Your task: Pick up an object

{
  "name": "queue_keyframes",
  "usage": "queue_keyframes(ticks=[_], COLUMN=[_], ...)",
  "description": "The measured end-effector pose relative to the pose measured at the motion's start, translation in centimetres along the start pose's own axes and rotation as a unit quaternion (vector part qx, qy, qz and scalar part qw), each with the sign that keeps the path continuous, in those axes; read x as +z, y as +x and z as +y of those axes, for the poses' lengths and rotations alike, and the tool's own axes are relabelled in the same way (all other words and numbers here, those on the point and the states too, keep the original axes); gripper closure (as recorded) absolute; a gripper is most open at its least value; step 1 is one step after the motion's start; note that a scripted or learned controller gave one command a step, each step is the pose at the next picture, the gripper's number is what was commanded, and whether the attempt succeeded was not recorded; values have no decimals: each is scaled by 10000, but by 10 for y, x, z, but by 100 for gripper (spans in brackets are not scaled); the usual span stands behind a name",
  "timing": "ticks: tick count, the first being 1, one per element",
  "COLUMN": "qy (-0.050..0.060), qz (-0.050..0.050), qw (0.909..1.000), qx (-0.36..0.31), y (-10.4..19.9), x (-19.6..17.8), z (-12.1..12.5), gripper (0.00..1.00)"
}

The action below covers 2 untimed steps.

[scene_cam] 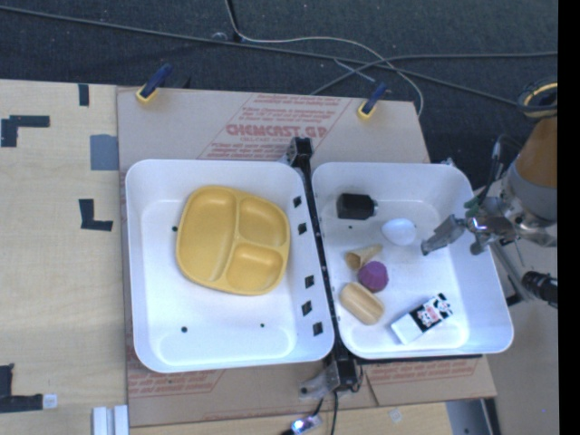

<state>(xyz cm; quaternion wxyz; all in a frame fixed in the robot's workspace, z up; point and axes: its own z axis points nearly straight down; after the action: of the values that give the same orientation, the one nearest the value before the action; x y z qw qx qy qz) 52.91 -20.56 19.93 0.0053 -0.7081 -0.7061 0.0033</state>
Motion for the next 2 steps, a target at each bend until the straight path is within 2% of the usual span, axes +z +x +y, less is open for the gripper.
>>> queue_keyframes(ticks=[1,2], qy=[-50,-29], qz=[-14,-8], qw=[10000,10000], qx=[-18,-19], y=[0,3], x=[-6,40], z=[3,-3], gripper=[0,0])
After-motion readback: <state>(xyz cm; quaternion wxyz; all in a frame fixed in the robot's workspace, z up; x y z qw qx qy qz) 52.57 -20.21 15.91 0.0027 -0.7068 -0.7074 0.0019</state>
